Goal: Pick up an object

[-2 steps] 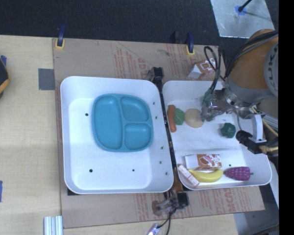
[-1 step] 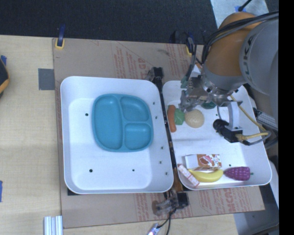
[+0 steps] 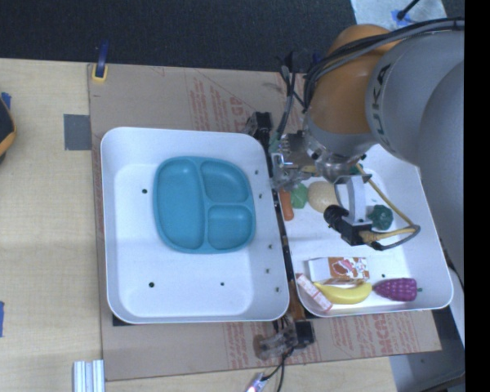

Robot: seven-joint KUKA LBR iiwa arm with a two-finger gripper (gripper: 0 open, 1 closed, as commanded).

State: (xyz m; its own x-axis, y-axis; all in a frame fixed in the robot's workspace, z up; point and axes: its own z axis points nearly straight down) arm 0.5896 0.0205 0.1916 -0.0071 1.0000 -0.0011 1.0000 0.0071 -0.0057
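Gripper is low over the right bin, at its corner by the divider; open or closed cannot be told. Carrot and pale egg lie just beside it. Judged step: approach, nothing seen held. Next move needs a descent centred on one item, clear of the wall.

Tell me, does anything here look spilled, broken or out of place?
Nothing stands out. The blue divided plate lies flat in the left bin. The food items, such as the banana and the purple fruit, all lie inside the right bin. I see nothing spilled or broken.
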